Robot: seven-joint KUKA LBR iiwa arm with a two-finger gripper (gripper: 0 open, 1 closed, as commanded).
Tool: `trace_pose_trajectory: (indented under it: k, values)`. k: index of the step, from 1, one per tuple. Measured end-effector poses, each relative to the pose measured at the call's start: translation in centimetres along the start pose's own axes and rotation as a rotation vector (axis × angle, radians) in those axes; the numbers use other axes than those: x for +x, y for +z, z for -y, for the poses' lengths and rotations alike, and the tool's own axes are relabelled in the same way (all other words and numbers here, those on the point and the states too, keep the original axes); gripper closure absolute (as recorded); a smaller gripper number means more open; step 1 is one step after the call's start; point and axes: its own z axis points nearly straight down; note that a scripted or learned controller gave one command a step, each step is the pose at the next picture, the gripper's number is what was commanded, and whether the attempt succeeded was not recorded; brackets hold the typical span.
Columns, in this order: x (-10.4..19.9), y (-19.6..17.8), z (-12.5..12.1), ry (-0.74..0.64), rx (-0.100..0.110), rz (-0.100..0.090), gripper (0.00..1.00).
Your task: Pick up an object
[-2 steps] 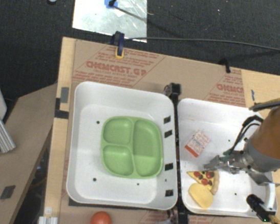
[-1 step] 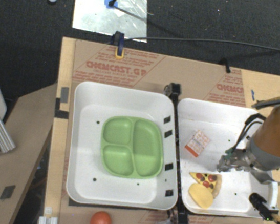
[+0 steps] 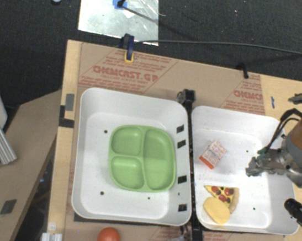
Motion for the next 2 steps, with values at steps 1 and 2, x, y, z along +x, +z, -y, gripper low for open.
trace_pose_trajectory:
  k: [1,2]
  values:
    - [0.0,-5.4,-0.2,-0.001,0.0,0.0,1.0]
    - [-0.1,-10.8,-0.4,-0.001,-0.001,0.0,1.0]
